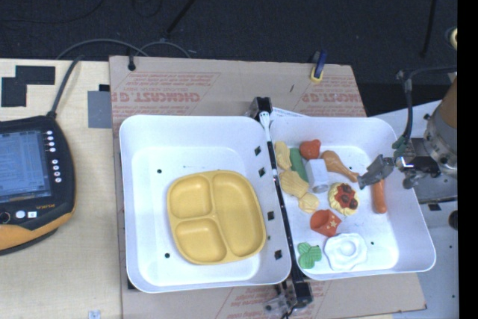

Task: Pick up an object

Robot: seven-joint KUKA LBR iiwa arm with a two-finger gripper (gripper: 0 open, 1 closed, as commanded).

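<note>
- Camera view: two white bins sit side by side on the bench. The left bin holds a yellow divided tray.
- The right bin holds a heap of toy foods: a fried egg, a green leaf piece, a red strawberry, a small pizza, a drumstick and an orange carrot (this one lies near the right wall).
- The gripper reaches in from the right and hangs just above the carrot and beside the pizza. I cannot tell how wide its fingers are, and nothing shows between them.
- A teach pendant lies at the left of the bench.
</note>
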